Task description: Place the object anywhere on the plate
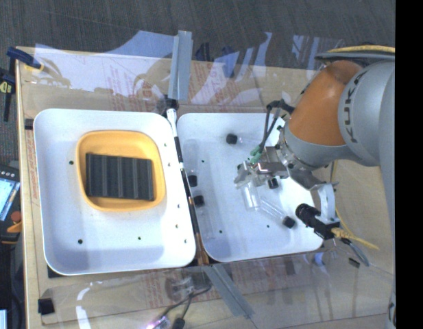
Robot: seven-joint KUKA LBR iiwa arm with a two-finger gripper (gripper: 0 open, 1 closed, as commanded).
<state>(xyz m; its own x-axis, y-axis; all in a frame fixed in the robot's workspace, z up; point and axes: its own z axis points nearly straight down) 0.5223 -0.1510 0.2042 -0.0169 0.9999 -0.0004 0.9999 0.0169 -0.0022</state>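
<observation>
We see the arm (348,115) reaching in from the right, its gripper (256,177) low over the right bin (218,238), and we cannot tell what state the gripper is in, since its clear parts blur against the white floor. We judge this to be the pick-up stage, because the gripper sits in the bin where loose things lie while the plate (121,170), yellow-rimmed with a dark ribbed centre, waits alone in the left bin (60,238), well apart. The object to be moved is hard to single out: a pale, glassy shape (256,199) lies just under the gripper and may be it, though we cannot be sure. Small black pieces (231,139) dot the right bin, one near the top and another (288,221) near the bottom right. Between the bins runs a raised divider (184,184), which any carry to the plate must clear.
</observation>
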